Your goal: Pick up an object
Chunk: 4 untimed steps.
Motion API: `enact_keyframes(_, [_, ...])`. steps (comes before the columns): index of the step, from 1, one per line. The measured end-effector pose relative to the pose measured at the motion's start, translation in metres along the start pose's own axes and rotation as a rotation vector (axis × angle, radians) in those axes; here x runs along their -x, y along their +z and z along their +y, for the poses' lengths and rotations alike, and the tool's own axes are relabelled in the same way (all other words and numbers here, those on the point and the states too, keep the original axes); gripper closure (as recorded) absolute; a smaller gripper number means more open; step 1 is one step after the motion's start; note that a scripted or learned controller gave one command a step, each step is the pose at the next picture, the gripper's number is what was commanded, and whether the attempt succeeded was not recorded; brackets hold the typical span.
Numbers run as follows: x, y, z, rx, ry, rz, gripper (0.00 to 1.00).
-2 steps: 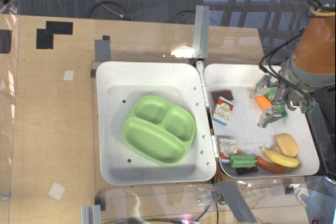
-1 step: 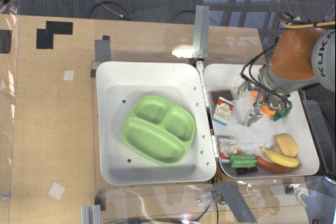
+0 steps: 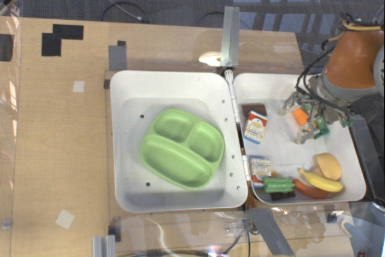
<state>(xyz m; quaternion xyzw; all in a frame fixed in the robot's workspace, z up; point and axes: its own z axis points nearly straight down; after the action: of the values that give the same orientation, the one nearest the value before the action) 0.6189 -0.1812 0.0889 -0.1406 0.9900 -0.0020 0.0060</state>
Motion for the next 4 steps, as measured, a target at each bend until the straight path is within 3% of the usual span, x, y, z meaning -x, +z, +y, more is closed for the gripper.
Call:
enact_keyframes(1, [0.006,-0.016,0.000,-0.005,-0.005,-0.015,1.00])
enact_keyframes(2, [0.051,-0.167,-0.018,-0.006,-0.023,-0.012,1.00])
enact_keyframes(3, [0.049,-0.160,-0.017,0.001,-0.023,-0.001,0.00])
enact_keyframes(4, [0.047,-0.017,-0.019,0.009,-0.247,0.008,0.00])
